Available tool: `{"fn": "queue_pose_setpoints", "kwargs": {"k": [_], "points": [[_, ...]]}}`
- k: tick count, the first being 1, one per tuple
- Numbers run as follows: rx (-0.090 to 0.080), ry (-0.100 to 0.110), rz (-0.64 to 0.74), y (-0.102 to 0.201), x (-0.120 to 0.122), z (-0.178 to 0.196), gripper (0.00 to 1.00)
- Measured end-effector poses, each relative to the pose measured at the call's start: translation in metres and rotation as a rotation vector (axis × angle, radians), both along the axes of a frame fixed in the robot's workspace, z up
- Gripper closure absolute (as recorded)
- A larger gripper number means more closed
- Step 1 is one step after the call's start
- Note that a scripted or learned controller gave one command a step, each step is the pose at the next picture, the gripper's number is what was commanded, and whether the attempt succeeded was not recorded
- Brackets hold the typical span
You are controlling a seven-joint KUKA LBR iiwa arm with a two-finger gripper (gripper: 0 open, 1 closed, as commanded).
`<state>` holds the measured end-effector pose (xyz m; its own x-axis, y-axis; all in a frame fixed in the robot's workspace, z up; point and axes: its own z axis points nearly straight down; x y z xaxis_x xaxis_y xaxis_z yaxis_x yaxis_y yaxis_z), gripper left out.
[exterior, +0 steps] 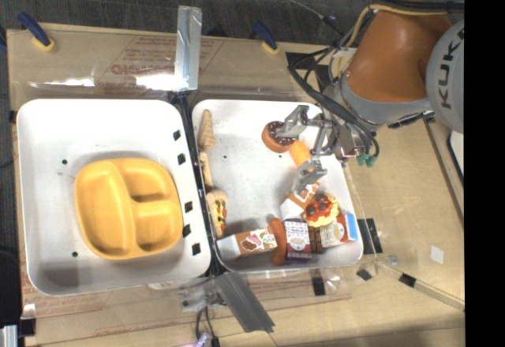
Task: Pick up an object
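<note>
end effector (304,147) spread wide, gripping nothing | right white plastic bin (237,121) | hanging over small orange round toy (300,153), beside chocolate-frosted donut (275,136)

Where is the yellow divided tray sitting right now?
The yellow divided tray lies flat in the left bin, about mid-bin, apart from the food items piled in the right bin.
</note>
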<state>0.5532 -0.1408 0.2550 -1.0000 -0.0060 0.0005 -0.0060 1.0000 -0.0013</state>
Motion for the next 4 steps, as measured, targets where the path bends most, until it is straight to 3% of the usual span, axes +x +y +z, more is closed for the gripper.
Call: {"fn": "queue_pose_setpoints", "kwargs": {"k": [1, 2, 3, 4], "points": [[0.0, -0.005, -0.065, 0.005, -0.056, -0.131, 0.0], [-0.012, -0.02, -0.102, 0.034, -0.054, -0.146, 0.0], [0.001, -0.011, 0.055, 0.065, 0.062, -0.058, 0.0], [0.002, 0.003, 0.057, 0.003, 0.063, -0.108, 0.0]]}}
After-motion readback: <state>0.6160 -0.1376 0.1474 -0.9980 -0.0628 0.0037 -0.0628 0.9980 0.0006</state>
